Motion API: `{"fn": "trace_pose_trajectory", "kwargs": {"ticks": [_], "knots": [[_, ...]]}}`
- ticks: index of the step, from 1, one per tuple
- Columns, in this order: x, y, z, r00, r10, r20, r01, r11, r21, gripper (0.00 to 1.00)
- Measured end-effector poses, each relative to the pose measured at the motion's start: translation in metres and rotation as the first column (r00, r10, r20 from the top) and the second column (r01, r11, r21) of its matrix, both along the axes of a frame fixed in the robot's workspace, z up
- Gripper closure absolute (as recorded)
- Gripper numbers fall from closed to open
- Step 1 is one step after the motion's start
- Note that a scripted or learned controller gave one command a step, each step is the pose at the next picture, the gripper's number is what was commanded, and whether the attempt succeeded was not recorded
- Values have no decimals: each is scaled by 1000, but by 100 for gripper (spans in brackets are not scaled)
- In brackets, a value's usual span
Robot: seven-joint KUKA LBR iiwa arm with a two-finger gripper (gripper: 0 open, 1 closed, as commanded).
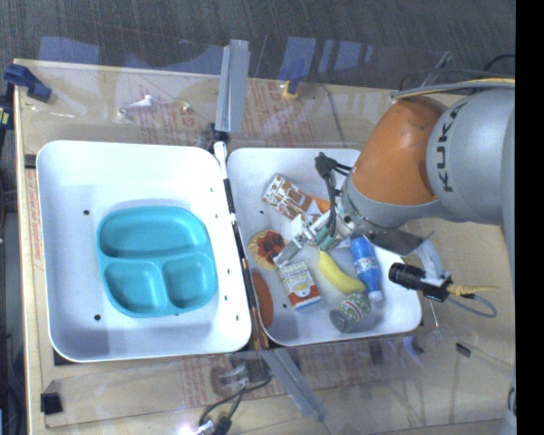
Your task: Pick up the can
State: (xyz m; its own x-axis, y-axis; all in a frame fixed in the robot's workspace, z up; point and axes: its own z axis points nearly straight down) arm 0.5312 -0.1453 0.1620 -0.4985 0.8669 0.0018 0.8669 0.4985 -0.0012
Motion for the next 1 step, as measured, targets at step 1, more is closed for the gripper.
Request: {"fn": "trace_pose_trajectory", "kwargs": {"ticks": [1], "knots": [[-6,-44,69,980,200,3,-200,980,-2,0]]}}
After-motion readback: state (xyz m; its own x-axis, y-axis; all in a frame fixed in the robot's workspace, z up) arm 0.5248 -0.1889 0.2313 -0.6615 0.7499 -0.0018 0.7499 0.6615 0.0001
